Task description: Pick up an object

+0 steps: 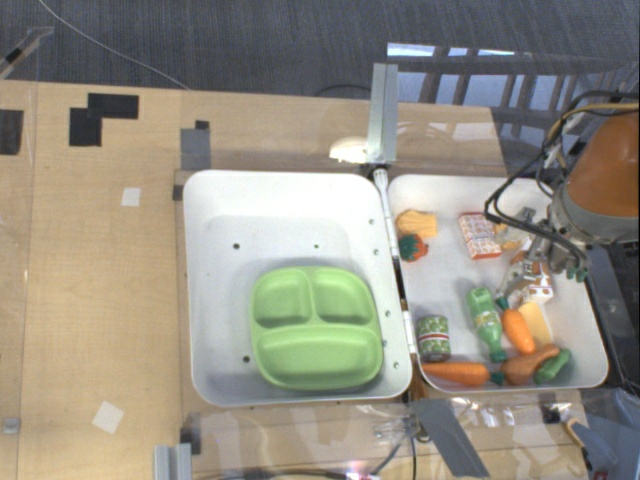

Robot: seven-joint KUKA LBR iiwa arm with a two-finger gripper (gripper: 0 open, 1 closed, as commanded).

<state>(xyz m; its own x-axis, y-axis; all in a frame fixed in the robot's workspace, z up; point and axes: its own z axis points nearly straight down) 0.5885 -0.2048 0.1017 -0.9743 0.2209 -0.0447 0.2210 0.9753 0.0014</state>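
Gripper [528, 268] over right bin [440, 196], grip state cannot be told, green bottle [487, 323] just beside it, long axis running front to back, cap end toward front.

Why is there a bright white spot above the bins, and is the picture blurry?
Camera view: the spot is lamp glare on the bench's glossy top; the green tray casts a soft shadow in the left bin; the toys are slightly soft, and the gripper is blurry.

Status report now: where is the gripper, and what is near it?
Gripper low in right bin, nothing seen held. Green bottle, small carrot beside it. Green tray in left bin.
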